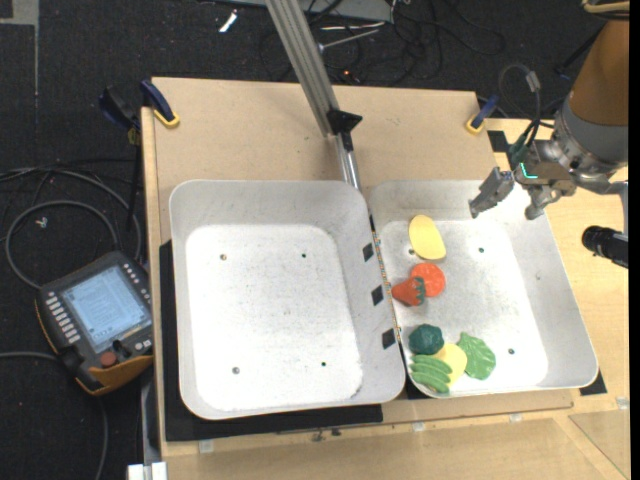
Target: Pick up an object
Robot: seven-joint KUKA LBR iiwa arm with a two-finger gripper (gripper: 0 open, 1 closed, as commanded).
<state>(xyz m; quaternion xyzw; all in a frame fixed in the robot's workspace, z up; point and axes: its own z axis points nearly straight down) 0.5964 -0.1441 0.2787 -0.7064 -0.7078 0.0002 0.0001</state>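
Note:
In the right bin (530, 298) lie several toy foods. A yellow oval piece (427, 236) sits near the bin's back left. Below it rests a red-orange tomato-like piece (422, 282). At the front left corner cluster a dark green broccoli (426, 339), a small yellow piece (454, 357), a light green leafy piece (478, 357) and green pea pods (432, 373). My gripper (514, 196) hangs over the bin's back right edge, open, its two grey fingers spread with nothing between them. It is well right of and above the yellow piece.
The left bin (270, 298) lies beside the right one, and black clips mark the seam between them. A slanted metal pole (305, 53) crosses the bench's back. A teach pendant (95, 313) rests on the floor at left.

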